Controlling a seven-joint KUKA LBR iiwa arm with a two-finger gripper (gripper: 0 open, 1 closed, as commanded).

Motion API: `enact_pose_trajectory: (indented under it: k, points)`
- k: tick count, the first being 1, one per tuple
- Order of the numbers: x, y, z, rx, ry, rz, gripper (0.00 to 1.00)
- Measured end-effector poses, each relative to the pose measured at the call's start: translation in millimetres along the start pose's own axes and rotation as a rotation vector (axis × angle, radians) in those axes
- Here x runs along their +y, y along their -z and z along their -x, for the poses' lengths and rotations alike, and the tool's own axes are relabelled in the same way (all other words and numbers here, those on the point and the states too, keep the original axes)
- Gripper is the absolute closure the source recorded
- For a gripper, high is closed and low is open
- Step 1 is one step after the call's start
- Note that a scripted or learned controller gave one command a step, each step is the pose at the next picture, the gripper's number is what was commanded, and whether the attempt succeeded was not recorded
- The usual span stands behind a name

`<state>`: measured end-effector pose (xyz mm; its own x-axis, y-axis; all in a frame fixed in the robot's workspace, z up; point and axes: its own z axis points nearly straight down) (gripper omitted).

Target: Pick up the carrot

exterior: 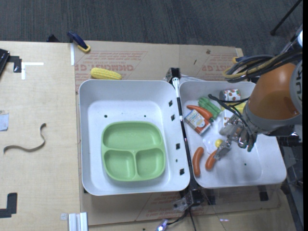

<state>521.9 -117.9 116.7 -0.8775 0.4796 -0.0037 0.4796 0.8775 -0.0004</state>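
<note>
Jaws [222,150] touching carrot [210,160], right white bin [250,174], dark carpet [144,13]

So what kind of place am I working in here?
Most likely a robot lab test bench, not a kitchen: two white bins on a cardboard-covered bench, toy food like the corn, and loose cables beside the arm.
</note>
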Motion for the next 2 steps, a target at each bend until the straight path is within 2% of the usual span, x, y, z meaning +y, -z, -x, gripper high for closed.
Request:
enact_pose_trajectory:
  k: [1,2]
  points:
    - [-55.0,-23.9,116.8,-0.002,0.007,0.000,0.00]
    - [-5.9,-24.5,13.0,0.001,-0.054,0.001,0.00]
